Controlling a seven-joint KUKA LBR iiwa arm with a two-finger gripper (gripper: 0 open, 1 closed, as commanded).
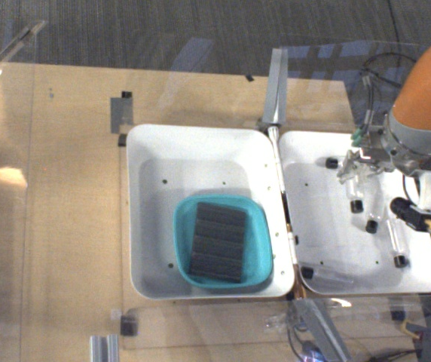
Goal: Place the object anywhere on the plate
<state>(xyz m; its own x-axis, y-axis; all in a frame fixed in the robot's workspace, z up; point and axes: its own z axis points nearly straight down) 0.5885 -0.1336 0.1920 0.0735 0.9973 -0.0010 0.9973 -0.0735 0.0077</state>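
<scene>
Dark ridged object (218, 241) on teal plate (259, 236); gripper (360, 216) details unclear.

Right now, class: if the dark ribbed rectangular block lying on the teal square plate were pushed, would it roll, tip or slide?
The dark ribbed rectangular block lies flat, so it would probably slide rather than roll or tip. The teal square plate has a raised rim, which would likely stop it.

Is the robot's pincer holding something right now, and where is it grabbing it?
No, nothing sits between the fingers of the pincer, which is over the right bin. The dark ridged block lies on the teal plate in the left bin.
</scene>
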